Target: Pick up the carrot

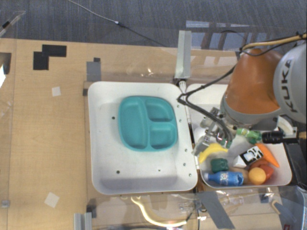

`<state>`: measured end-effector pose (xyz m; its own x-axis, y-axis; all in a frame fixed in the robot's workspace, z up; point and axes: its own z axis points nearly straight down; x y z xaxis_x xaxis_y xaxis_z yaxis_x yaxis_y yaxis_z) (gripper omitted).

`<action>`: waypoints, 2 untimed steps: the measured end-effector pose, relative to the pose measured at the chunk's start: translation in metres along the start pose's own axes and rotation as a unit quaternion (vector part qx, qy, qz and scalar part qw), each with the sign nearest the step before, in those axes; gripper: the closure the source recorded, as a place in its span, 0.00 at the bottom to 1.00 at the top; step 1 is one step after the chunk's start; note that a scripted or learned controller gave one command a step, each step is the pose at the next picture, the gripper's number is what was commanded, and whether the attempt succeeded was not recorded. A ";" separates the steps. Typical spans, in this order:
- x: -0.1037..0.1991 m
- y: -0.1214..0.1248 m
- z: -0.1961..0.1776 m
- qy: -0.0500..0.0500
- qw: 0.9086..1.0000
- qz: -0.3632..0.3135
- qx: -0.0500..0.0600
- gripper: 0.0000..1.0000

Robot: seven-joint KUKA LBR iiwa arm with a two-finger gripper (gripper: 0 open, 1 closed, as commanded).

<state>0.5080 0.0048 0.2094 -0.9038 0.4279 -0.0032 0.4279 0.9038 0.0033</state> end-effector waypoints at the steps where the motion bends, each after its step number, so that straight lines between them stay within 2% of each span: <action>1: -0.002 0.001 -0.012 -0.004 1.000 -0.002 -0.002 1.00; 2: -0.017 -0.044 -0.142 -0.007 0.997 0.073 -0.003 1.00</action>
<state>0.5038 -0.0420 0.3510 -0.8319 0.5546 -0.0168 0.5546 0.8321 0.0099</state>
